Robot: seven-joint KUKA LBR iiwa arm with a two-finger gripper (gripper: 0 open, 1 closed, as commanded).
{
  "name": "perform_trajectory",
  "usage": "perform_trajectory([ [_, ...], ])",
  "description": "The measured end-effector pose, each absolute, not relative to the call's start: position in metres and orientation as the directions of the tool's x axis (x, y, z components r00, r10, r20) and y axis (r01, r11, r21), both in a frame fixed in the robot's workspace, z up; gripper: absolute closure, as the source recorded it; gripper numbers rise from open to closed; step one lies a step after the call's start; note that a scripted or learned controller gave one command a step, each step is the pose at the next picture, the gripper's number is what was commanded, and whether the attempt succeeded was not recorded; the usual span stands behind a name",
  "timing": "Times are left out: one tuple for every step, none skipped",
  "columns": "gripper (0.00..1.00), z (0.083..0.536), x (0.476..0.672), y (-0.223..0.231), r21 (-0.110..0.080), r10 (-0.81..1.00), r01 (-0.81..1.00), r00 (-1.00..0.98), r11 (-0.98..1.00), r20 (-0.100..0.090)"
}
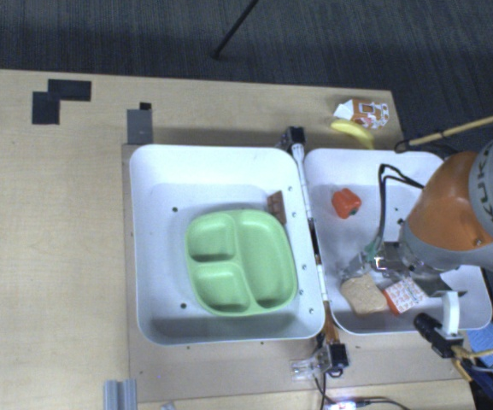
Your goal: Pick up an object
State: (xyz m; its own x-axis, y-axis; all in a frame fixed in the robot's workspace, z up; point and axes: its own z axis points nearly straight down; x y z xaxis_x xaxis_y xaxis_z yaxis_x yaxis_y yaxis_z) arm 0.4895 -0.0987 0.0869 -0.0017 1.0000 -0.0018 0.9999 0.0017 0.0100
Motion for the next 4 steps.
perform_trajectory([
  [1.0, 0.098, 0.492, -0.098, 0.016, 1.0, 1.0, -0.004, 0.004, -0.002],
  [1.0, 0.185, 0.616, -0.042, 0.005, 1.0, 1.0, -0.007, 0.007, 0.0],
  [0.0, 0.185, 0.615, -0.042, 0.002, 1.0, 1.0, -0.007, 0.007, 0.0],
  [0.0, 0.085, 0.664, -0.091, 0.005, 1.0, 1.0, -0.005, 0.005, -0.001],
])
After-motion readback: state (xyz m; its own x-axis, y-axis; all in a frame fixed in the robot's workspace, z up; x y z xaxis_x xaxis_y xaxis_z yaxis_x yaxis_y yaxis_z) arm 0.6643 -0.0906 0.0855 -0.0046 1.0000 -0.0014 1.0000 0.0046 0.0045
